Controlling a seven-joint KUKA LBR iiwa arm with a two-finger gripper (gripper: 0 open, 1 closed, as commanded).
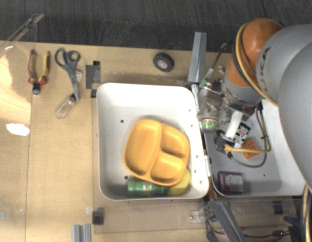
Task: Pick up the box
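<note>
A small dark purplish box (230, 182) lies flat near the front edge of the right bin (277, 178). My gripper (214, 106) hangs low over the back left corner of that bin, well behind the box, with the grey arm and its orange band (254, 42) above it. Right under the gripper sit a green-labelled can (209, 123) and a white tube-like item (234, 125).
An orange flat piece (251, 148) and a pencil-like stick (236, 148) lie mid-bin between gripper and box. The left bin (108, 135) holds a yellow divided tray (157, 150) over a green bottle (143, 187). Scissors (71, 67), pliers (37, 70) and a tape roll (164, 61) rest on the bench.
</note>
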